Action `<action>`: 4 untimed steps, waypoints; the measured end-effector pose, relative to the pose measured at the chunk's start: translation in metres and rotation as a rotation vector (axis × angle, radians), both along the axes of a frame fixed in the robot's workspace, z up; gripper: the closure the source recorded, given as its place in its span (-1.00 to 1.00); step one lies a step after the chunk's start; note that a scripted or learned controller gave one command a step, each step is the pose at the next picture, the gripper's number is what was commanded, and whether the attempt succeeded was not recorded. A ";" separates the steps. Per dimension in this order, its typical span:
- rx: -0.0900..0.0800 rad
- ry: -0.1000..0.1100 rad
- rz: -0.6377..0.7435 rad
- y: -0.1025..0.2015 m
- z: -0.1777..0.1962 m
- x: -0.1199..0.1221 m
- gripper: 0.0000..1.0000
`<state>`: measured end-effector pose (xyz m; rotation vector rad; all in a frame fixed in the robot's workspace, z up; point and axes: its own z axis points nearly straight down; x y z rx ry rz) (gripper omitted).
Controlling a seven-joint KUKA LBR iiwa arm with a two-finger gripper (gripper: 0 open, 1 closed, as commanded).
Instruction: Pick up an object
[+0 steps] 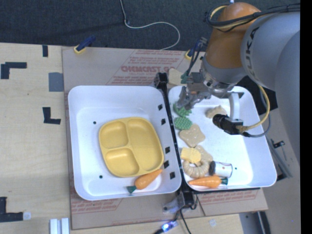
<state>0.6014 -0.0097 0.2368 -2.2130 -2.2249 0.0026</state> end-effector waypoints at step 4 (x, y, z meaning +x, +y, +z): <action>-0.001 -0.003 -0.004 0.011 -0.008 -0.002 1.00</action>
